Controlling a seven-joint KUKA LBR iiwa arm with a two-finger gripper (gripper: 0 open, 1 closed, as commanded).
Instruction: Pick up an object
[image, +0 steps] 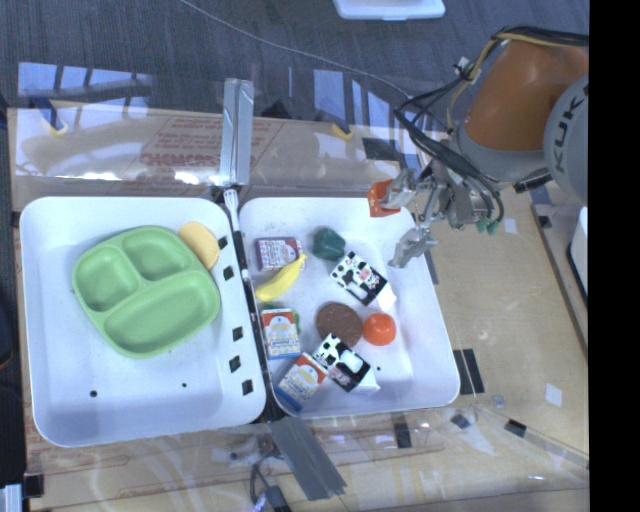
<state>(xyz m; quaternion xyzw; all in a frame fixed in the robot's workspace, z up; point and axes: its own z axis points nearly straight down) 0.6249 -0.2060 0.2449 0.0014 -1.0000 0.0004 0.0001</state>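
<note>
Hand (412, 246): hangs over the right rim of the right bin (425, 330), at the end of the grey arm with its orange band (515, 95); whether it is open or shut cannot be told from this angle, and nothing shows in its grip.
Milk carton (359, 279): black-and-white cow pattern, just left of and below the hand, the nearest thing to it.
Green block (328, 242): dark green, further left of the hand, at about its height in the view.
Orange ball (379, 328): below the hand, beside the brown disc (339, 322) on its left.
Second cow carton (343, 363): below the disc, well under the hand, touching a small juice box (301, 380) at the bin's near edge.
Banana (282, 279): left of the hand across the bin, with a dark red box (277, 252) just above it and another small box (281, 332) below it.
Left bin (60, 400): far left of the hand, holding a green divided plate (146, 290) with a yellow piece (200, 242) at its upper right edge.
Bench (520, 330): tan surface under the arm, right of the hand.
</note>
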